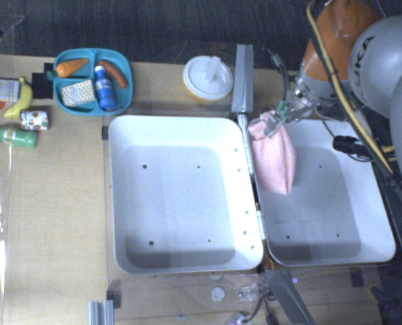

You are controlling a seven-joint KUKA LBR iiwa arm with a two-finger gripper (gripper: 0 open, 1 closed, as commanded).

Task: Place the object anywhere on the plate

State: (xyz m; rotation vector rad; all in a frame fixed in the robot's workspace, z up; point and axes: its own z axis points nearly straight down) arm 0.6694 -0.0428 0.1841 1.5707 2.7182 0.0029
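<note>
Blue divided plate (123, 70) with toy food well left on bench, lidded cup (208, 78) behind left bin (177, 191), pink cloth (274, 158) hanging over right bin (329, 202), top pinched in gripper (280, 119), fingertips partly hidden by cloth, arm cut off right

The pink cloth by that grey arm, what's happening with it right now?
The grey arm's tool pinches the top of a soft pink cloth, which hangs down over the left side of the right-hand shallow white bin. The left white bin sits beside it. The blue divided plate, holding toy food, lies off at the bench's far left, so the cloth isn't on it yet.
</note>
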